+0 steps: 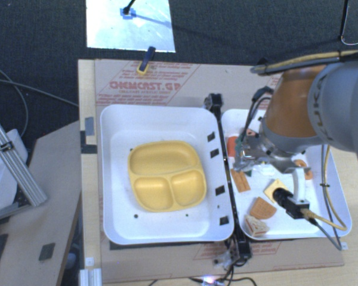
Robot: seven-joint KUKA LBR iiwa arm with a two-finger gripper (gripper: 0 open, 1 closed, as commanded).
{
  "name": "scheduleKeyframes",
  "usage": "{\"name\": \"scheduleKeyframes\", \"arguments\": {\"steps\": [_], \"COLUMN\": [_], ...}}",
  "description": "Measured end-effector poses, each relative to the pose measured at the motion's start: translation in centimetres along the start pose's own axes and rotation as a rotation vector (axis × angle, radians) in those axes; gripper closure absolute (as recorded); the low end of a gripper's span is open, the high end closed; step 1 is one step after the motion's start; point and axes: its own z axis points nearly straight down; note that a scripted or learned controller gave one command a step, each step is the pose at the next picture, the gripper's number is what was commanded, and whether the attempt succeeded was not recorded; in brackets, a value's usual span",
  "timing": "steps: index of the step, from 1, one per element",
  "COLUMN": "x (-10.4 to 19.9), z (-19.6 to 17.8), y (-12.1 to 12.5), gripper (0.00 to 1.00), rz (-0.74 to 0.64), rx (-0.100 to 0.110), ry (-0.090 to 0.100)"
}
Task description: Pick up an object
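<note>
The arm's grey wrist with its orange band (292, 109) hangs over the right bin (340, 210). My gripper (246, 158) is low in that bin's left part, just above a brown strip (241, 182) and beside a red-orange piece (231, 143). A yellow square piece (275, 188), a tan rounded piece (262, 208) and a pale wedge (256, 226) lie nearer the front of the bin. A small orange piece (309, 173) peeks out at the arm's right side. The arm hides the back of the bin.
The left bin (116, 219) holds a yellow divided plate (166, 175). A black divider with clips (222, 159) runs between the bins. A cable with a black plug (292, 206) hangs from the arm across the right bin.
</note>
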Motion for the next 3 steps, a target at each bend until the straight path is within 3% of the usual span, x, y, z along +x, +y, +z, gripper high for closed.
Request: {"name": "scheduleKeyframes", "arguments": {"steps": [1, 2, 3], "x": [3.7, -5.7, -1.1], "z": [-0.1, -0.3, -15.5], "y": [-2.8, 1.9, -3.3], "gripper": [1.00, 1.00, 1.00], "rz": [0.001, 0.014, -0.001], "rx": [0.000, -0.007, -0.017], "ry": [0.000, -0.007, 0.000]}}
